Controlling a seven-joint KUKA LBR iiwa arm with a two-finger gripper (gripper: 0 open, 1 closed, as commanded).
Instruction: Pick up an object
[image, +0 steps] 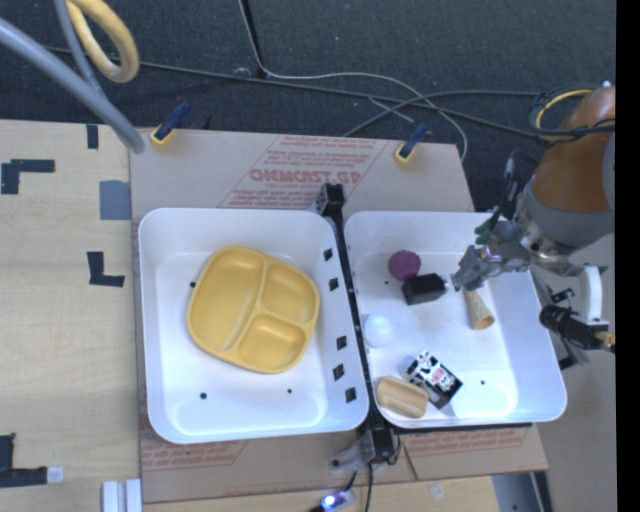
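Yellow tray (252, 310), purple ball (404, 264), black block (423, 288), white bins (160, 330).

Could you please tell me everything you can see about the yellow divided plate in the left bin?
The yellow divided plate is a rounded-square tray of what looks like matte plastic, moulded with three compartments: one large along its left side and two smaller on its right. It lies flat and right side up, turned at a slant, on the floor of the left bin, roughly at its centre. Nothing sits in it or touches it.
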